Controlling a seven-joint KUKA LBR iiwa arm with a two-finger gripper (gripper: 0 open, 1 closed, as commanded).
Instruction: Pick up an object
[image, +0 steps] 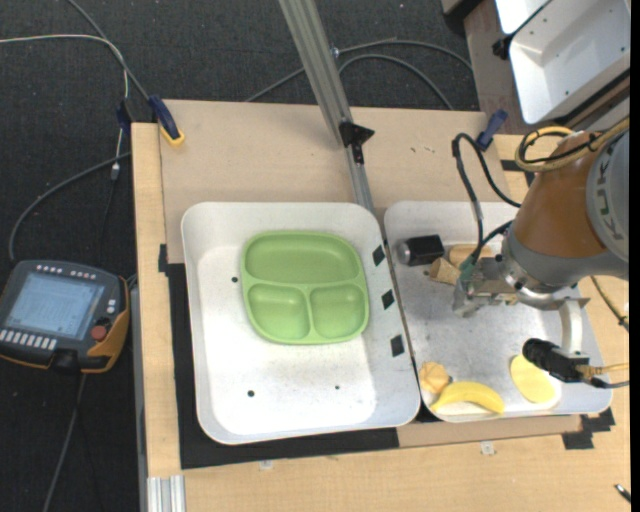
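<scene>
Wooden table (260, 150) under two white bins, dark carpet around. Jaws (470, 297) low in right bin (450, 350), centre-right of frame; open or closed, cannot tell. Tan block (450, 266) just beside, possibly touching. Banana (468, 398), yellow disc (533, 383) lower right. Green tray (304, 286) in left bin. Risk: jaws nudge block away, close on nothing. Wrist hides contact.

This is a robotics lab. A teach pendant (62, 315) lies on dark carpet (60, 180) beside the wooden desk (260, 150). Loose cables (60, 45) trail about, and a clamped metal pole (325, 75) rises above two white bins (215, 400).
</scene>
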